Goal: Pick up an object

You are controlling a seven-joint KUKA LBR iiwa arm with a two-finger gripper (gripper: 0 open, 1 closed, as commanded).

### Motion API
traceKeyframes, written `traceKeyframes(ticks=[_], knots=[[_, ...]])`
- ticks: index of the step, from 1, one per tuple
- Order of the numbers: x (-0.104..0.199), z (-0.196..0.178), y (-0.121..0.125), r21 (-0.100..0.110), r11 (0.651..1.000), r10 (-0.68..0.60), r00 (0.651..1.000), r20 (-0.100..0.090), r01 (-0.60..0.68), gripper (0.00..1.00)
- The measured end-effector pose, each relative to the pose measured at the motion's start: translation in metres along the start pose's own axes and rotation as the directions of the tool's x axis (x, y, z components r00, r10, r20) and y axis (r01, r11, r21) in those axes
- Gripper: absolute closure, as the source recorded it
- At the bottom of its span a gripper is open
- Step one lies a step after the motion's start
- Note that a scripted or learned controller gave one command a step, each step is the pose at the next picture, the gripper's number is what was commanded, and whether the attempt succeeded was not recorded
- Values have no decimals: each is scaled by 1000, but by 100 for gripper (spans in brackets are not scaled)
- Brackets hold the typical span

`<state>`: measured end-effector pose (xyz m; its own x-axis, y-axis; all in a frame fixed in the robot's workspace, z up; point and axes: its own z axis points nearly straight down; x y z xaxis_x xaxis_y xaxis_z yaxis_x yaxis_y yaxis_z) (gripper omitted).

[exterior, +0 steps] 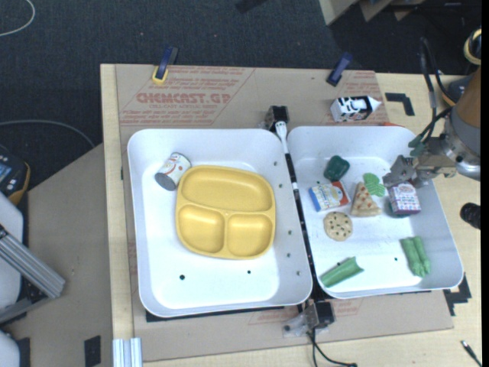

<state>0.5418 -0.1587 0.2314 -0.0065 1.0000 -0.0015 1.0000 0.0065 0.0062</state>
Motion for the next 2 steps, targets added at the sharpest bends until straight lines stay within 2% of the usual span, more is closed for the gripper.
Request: traceKeyframes(ticks=[1, 2], knots=[[37, -7, 36, 0, 1000, 0, 1000, -1, 0, 100], [63, 4, 80, 1, 1000, 2, 1000, 0, -2, 100]])
